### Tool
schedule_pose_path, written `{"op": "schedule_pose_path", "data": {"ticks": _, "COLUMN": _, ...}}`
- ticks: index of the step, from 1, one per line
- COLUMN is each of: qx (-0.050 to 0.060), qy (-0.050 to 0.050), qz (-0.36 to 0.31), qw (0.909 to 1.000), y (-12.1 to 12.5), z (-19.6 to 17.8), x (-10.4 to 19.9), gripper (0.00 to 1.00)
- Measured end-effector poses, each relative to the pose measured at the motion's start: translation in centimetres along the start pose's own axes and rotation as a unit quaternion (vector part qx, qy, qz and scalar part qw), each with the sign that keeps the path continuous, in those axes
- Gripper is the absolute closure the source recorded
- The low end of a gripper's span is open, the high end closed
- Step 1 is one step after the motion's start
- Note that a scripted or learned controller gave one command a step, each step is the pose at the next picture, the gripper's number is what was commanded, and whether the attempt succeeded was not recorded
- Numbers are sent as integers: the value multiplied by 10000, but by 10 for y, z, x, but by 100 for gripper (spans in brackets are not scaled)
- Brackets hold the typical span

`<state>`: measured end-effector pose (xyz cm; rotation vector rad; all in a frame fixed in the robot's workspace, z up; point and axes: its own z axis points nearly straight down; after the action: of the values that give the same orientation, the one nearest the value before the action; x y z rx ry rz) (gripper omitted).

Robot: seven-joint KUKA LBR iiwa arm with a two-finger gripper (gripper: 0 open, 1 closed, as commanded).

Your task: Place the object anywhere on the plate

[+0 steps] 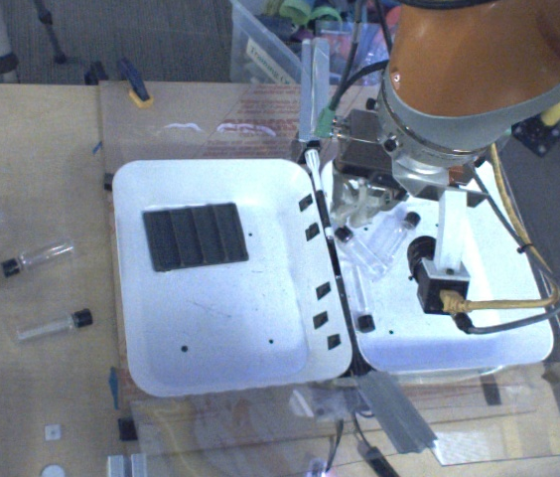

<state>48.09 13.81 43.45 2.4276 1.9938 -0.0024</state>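
Hanging over the right bin point(518, 341), claw point(359, 212) state unclear, dark ribbed plate point(196, 236) in left bin point(210, 356), no legible writing.

Two white bins point(210, 366) sit side by side on the bench point(32, 167). In the left bin lies one dark ribbed plate point(196, 236). On the bench to the left I count about four small clear vials with black caps point(54, 324). Behind stands one clear box full of coloured things point(290, 13).
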Motion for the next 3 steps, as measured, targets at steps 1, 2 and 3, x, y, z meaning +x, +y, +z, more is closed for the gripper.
{"op": "schedule_pose_path", "data": {"ticks": 1, "qx": 22, "qy": -10, "qz": 1487, "qw": 9889, "y": -16, "z": 90, "x": 68, "gripper": 100}}
{"op": "schedule_pose_path", "data": {"ticks": 2, "qx": 15, "qy": -7, "qz": 2385, "qw": 9711, "y": -18, "z": 183, "x": 83, "gripper": 100}}
{"op": "schedule_pose_path", "data": {"ticks": 3, "qx": 23, "qy": -2, "qz": -824, "qw": 9966, "y": -19, "z": 222, "x": 84, "gripper": 100}}
